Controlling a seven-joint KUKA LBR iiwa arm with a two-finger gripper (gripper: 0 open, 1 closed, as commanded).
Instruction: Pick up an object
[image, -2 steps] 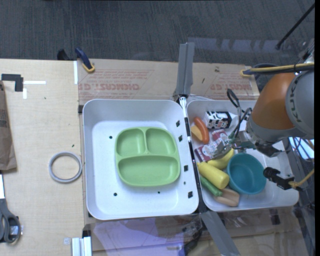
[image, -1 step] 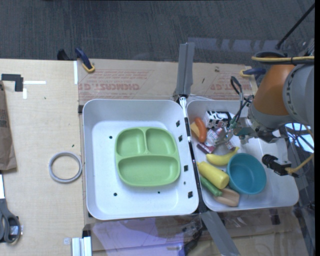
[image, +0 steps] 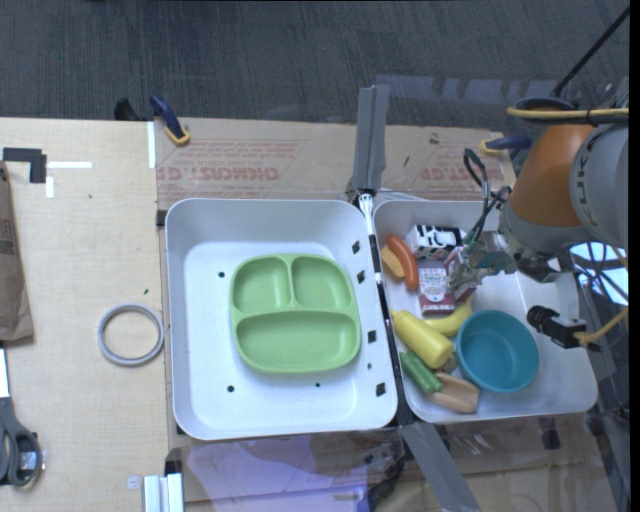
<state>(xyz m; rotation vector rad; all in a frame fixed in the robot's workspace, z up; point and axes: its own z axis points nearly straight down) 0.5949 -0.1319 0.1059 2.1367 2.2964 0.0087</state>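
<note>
Likely target: small red-and-white carton (image: 433, 286), lying mid-way along the left wall of the right white bin (image: 560, 395). Two-finger gripper (image: 468, 268) sits directly at its right edge; finger state cannot be determined. Yellow banana (image: 447, 320) touches the carton below; orange carrot-shaped toy (image: 400, 259) lies just beside. Risk: crowding may cause a snagged neighbour or a slipped grasp.

The grey arm (image: 600, 190) enters from the right, its orange band (image: 548, 178) sitting at the far right. Its wrist bends down and leftward, bringing the gripper (image: 466, 272) low, with cables looping beside it.
</note>
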